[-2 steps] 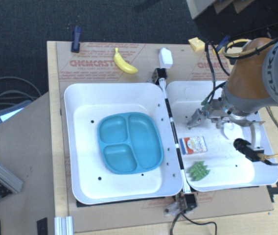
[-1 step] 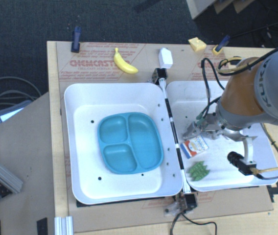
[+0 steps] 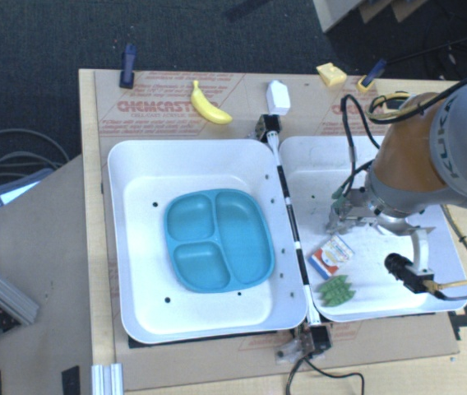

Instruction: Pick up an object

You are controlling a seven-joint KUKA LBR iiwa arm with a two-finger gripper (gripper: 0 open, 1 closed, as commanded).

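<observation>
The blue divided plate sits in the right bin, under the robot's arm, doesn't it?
No. The camera view shows the blue divided plate in the left bin. The arm reaches over the right bin, not over the plate.

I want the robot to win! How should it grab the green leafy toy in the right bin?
Probably from straight above, closing across its narrow middle. The green leafy toy lies flat on the right bin's floor, near the front left corner, so a sideways approach would likely meet the walls.

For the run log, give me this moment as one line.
arm: over right bin | pincer: low, above small packet | green toy: near front wall | blue tray: left bin | banana: on bench
</observation>
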